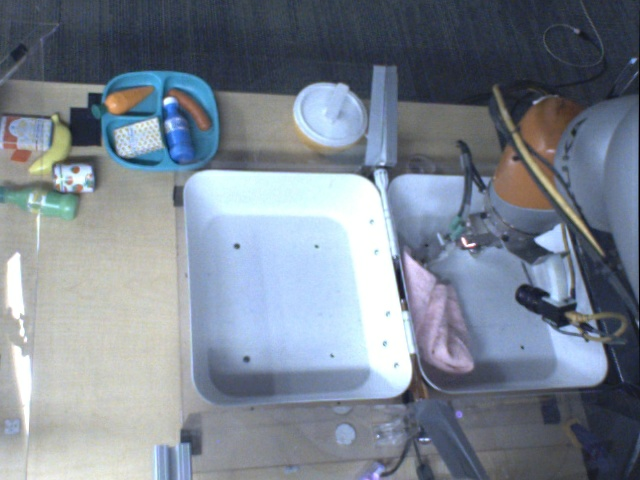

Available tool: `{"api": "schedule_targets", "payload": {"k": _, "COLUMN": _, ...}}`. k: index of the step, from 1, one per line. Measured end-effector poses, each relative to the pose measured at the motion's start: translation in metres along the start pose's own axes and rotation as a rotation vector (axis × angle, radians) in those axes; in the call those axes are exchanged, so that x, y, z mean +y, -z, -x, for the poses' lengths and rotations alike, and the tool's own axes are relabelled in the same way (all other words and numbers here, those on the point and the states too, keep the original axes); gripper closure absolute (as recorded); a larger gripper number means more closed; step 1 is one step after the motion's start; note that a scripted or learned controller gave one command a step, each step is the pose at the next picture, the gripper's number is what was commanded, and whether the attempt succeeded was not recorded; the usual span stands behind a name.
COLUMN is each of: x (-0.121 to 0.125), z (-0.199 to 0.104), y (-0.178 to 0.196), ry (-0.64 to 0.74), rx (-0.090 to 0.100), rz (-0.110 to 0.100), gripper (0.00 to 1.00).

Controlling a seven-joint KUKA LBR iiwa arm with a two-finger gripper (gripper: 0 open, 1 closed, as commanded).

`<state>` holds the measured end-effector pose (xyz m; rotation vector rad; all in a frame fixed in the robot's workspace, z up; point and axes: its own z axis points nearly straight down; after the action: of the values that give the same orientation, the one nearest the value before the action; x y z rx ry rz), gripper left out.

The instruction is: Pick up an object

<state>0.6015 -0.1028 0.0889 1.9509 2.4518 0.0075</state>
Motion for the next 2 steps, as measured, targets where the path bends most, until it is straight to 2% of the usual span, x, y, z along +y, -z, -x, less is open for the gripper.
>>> {"api": "schedule_targets", "payload": {"k": 1, "x": 0.067, "z": 0.018, "y": 0.003, "ry": -0.002, "rx": 0.001, "rz": -0.004, "gripper": 0.00}}
{"api": "schedule_targets", "payload": {"k": 2, "x": 0.034, "z": -0.006, "y": -0.001, "ry": 0.091, "rx": 0.001, "rz": -0.001, "gripper": 0.00}}
